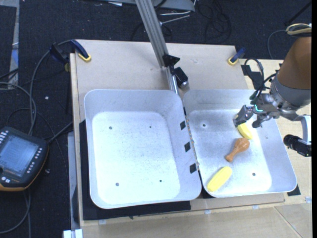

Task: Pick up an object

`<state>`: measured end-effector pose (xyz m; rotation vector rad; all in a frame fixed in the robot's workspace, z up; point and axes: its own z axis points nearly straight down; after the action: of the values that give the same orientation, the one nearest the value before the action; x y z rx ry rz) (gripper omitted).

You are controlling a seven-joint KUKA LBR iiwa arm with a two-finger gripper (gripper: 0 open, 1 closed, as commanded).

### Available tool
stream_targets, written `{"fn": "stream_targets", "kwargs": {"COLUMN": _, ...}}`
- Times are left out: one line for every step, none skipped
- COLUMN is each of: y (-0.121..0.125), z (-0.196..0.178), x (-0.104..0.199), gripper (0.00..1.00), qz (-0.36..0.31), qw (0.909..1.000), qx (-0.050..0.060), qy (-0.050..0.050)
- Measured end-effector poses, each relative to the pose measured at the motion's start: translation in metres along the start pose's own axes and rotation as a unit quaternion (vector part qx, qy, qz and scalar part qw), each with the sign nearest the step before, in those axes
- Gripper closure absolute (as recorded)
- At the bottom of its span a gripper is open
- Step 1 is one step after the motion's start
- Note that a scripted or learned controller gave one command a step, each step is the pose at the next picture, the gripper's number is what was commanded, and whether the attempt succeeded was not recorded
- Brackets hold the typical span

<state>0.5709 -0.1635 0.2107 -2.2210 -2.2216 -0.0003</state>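
Starting way off to the gripper's left, on the dark floor beside the desk, there's a teach pendant (17, 156) with an orange-edged case and a lit screen, cables looping around it. Nearer in is the desk (129, 63) itself, a light wooden board with yellow clamps at its far corners. The left bin (94, 103) sits on it, well to the left of the gripper, just a speckled white floor with a few small dots. A silver metal post (153, 29) slants up from the seam between the two bins, up and to the left of the gripper.

The right bin (277, 177) is where everything's going on. Down and to the left of the gripper, near the bin's front edge, lies a yellow oblong thing (219, 178), kind of corn-cob shaped, lying at a slant. Just below the gripper there's a brown drumstick-looking object (237, 149), also slanted, fat end up toward the gripper. Right under the gripper is a small yellow piece (245, 130), touching or nearly touching the fingertips; hard to call from this angle.

The gripper (249, 118) is down low over the back part of the right bin, with the grey arm and its orange band coming in from the right. I honestly can't tell whether it's spread or pinched on anything; the dark parts just blur together there.
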Motion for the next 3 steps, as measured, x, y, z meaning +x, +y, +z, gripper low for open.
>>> {"fn": "stream_targets", "kwargs": {"y": 0.000, "z": 0.000, "x": 0.000, "gripper": 0.00, "qz": 0.000, "qw": 1.0000, "qx": 0.000, "qy": 0.000}}
{"fn": "stream_targets", "kwargs": {"y": -0.007, "z": 0.057, "x": 0.007, "gripper": 0.00, "qz": 0.000, "qw": 1.0000, "qx": 0.002, "qy": 0.000}}
{"fn": "stream_targets", "kwargs": {"y": -0.008, "z": 0.109, "x": 0.008, "gripper": 0.00, "qz": 0.000, "qw": 1.0000, "qx": 0.002, "qy": 0.000}}
